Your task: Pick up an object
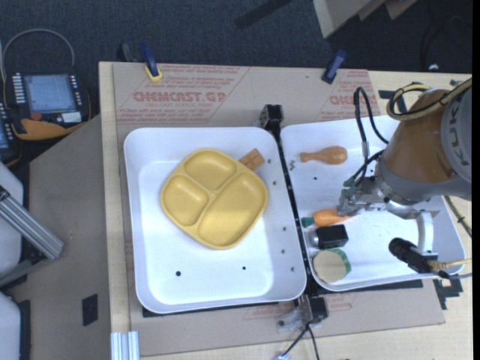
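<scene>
- Reaching in from the right, the arm [427, 145] hung over the right bin [375, 272], its gripper [351, 201] low beside an orange carrot-like object [328, 217].
- Whether its tool was spread or pinching could not be told.
- A tan drumstick-shaped piece [324, 155], a black block [331, 236] and a round green-rimmed item [330, 265] also lay in that bin.
- A yellow divided plate [214, 197] sat in the left bin [150, 276].

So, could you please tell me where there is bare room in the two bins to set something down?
The left bin has bare floor along its front edge and left side, around the yellow divided plate. In the right bin, free floor lies between the wooden pin and the far wall. Its near-left corner is crowded: carrot, black block, round lid.
</scene>
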